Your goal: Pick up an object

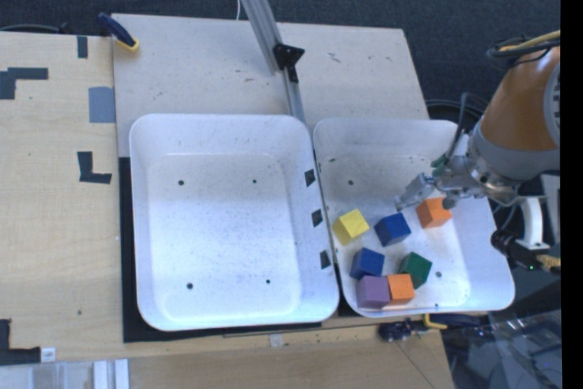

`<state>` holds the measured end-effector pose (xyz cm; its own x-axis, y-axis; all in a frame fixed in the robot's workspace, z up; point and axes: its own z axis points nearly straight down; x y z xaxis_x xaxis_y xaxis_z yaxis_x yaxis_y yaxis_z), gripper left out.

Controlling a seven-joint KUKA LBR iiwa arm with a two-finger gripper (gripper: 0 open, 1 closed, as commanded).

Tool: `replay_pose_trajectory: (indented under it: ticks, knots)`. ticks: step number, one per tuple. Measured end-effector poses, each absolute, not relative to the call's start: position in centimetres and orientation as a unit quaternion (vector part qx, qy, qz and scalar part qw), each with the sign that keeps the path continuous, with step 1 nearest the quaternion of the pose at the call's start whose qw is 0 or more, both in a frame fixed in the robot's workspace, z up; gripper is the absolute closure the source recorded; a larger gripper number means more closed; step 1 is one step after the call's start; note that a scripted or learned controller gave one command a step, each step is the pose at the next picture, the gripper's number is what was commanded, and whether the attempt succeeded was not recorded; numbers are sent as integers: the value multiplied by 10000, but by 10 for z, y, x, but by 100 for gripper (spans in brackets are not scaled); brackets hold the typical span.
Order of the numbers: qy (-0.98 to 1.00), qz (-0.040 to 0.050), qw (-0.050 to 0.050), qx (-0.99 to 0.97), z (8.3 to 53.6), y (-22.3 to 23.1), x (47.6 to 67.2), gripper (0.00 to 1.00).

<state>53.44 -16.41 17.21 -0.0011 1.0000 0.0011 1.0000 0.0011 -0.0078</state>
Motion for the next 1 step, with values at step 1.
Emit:
replay_pose_trajectory:
  ticks: [1]
  knots:
    - [-7071,4,-6,-7071,130,-171,533,0]
